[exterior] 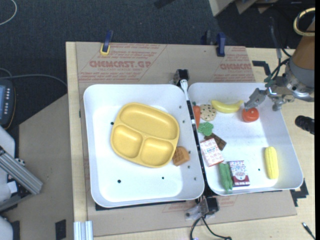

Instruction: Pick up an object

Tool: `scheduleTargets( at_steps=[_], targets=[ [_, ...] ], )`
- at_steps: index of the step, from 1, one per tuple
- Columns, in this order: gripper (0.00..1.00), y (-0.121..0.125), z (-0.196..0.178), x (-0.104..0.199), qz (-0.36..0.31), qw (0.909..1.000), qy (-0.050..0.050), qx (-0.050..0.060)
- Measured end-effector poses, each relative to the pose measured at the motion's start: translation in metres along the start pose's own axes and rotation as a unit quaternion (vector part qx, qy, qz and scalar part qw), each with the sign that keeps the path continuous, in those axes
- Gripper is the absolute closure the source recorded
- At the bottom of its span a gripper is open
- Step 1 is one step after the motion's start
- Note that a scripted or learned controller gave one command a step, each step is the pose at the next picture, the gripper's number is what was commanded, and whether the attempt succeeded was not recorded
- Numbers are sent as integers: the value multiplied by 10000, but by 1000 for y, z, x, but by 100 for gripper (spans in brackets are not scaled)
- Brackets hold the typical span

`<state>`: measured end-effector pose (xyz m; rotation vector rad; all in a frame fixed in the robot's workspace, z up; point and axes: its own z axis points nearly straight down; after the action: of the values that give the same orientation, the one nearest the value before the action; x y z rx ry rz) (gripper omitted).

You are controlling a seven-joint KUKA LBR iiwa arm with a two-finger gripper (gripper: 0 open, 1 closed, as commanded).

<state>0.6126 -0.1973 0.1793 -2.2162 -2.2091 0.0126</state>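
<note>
Tool [265, 101]: hangs over the far right corner of the right bin [292, 149], fingers spread apart with nothing between them, so nothing is grasped yet
Arm [305, 59]: reaches in from the right edge, wrist angled down toward the bin's far end, which puts the nearest toys within its reach
Tomato [250, 114]: small red toy just beside the tip of the tool's nearer finger, standing apart from its neighbours; by its position the likeliest target
Banana [226, 105]: yellow, lying flat just to the left of the tomato, its tip near the same finger; a close second candidate
Loose clutter: cookie [208, 113], green toy [206, 129] and packet [212, 151] crowd the bin's left wall, where a finger would likely have little room to come down
Corn [270, 162]: lies alone near the right wall, on open floor
Red box [239, 173]: at the near edge beside a green vegetable [225, 176], the two touching or almost so
Left bin [95, 149]: carries a yellow divided plate [145, 134] with a brown bread toy [181, 155] against its rim, well apart from the tool
Tabletop [80, 84]: brown board under both bins, clamped at its far edge, presumably to keep the set-up from sliding
Progress: pick-up not yet made; the tool would need to centre over one item and lower before closing
</note>
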Motion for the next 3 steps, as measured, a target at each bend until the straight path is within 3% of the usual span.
scheduleTargets(
  at_steps=[1,3],
  targets=[
    [0,3,-9,1,-17,10000,-17,-76],
    [0,5,90,9,-21,10000,-7,-43]
  ],
)
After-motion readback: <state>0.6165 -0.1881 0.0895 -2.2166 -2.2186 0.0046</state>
